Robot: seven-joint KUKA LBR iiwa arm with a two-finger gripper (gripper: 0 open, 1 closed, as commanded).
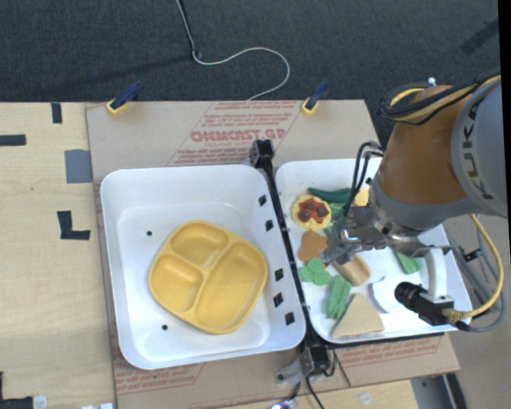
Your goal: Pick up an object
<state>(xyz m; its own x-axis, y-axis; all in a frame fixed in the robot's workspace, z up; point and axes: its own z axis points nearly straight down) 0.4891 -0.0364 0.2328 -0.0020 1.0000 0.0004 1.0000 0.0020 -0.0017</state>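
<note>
My gripper (345,248) hangs low over the middle of the right bin (322,166), below the grey and orange arm. It sits just above a tan block (356,272) and beside a brown round piece (311,243). Around it lie toy foods: a small pizza (311,210), a dark green pod (327,193), a green leafy piece (315,273), a green pepper strip (337,298) and a tan wedge (360,320). I see nothing lifted off the bin floor. The arm hides the bin's right half.
The left bin (119,206) holds a yellow divided plate (210,274). A black divider (278,232) runs between the bins. Another green piece (406,261) lies under the arm. A black cable fitting (419,302) hangs at the right bin's front right.
</note>
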